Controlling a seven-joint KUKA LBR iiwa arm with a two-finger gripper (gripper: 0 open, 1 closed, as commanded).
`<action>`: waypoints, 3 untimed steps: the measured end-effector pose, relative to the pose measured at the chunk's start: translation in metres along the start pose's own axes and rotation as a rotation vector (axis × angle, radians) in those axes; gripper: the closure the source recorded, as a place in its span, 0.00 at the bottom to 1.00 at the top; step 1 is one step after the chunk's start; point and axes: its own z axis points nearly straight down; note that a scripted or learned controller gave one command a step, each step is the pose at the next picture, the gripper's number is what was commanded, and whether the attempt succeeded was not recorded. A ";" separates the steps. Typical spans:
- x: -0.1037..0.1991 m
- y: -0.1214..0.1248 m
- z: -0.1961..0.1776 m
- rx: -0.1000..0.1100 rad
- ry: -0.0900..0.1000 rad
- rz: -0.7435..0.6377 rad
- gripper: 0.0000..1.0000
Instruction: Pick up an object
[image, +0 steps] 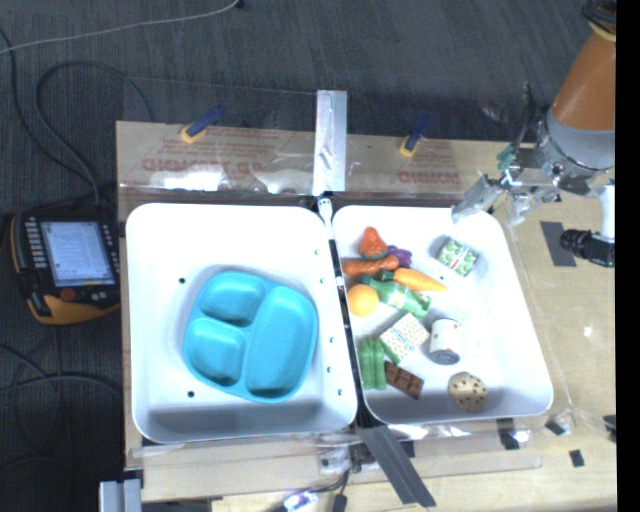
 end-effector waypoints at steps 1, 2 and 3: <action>-0.026 -0.009 0.124 0.002 -0.002 0.001 0.00; -0.026 -0.011 0.113 0.000 -0.002 -0.225 0.00; -0.035 -0.037 0.066 -0.002 -0.003 -0.370 0.00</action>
